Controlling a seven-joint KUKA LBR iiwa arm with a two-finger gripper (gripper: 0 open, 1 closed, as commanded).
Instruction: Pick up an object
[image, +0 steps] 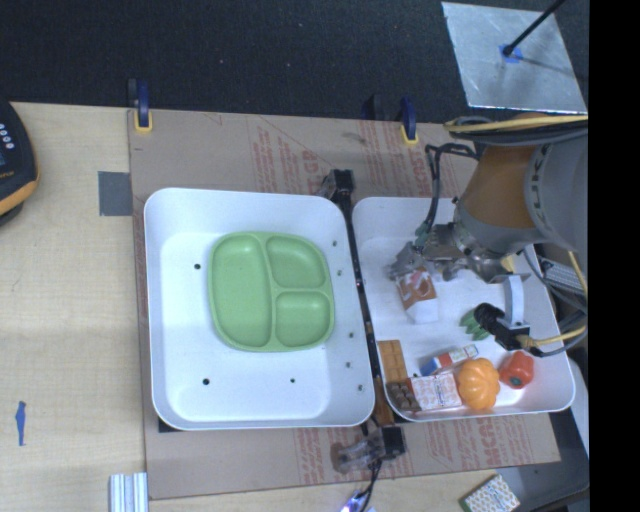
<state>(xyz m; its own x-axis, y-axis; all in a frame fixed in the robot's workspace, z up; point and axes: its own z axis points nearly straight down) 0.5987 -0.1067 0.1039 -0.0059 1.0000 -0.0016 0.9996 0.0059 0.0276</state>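
Camera view, gripper (414, 262) just above small brown packet (417, 290), right bin (375, 300)

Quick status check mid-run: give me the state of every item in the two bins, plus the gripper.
Green plate: lying flat in the left bin, compartments bare.
Gripper: low over the right bin, above a small brown packet.
Orange fruit: resting near the front edge.
Red fruit: resting beside the orange one.
Card box: lying flat.
Green item: lying loose.

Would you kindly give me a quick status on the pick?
Tool low in right bin, over brown packet. Grip unconfirmed. Pumpkin, tomato nearby, clear of it.
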